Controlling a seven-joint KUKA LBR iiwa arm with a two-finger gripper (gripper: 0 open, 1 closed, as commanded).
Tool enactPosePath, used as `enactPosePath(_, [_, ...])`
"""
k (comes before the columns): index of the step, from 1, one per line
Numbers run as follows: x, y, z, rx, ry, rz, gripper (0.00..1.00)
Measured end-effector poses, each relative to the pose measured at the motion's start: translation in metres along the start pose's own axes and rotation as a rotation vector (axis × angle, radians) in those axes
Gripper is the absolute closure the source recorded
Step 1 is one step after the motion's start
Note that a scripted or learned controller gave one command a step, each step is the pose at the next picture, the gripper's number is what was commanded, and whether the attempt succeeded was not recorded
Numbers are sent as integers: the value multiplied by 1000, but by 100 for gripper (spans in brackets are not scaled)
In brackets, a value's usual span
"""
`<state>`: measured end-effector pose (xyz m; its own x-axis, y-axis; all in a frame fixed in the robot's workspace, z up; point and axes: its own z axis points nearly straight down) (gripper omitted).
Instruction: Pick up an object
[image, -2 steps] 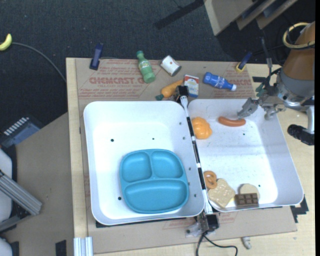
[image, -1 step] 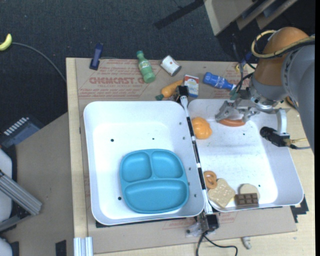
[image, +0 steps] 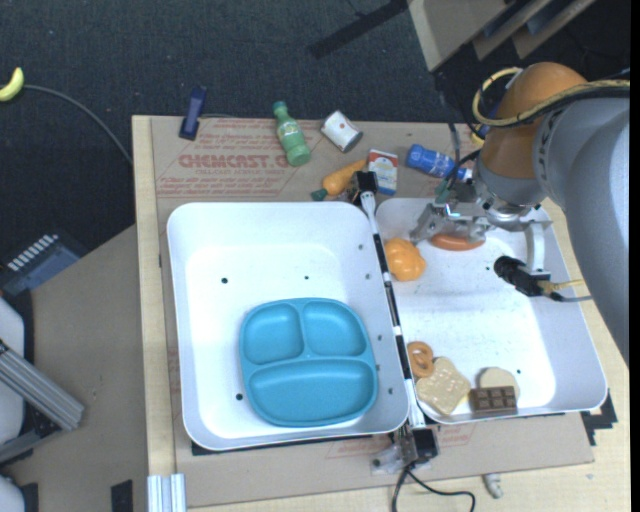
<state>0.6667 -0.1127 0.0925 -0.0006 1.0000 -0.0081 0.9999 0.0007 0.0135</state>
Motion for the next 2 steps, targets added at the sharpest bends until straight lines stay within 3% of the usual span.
enactPosePath(1, [9,-16,0,0,0,2,0])
enactPosePath(2, [-63,-70,-52,13,7,2,0])
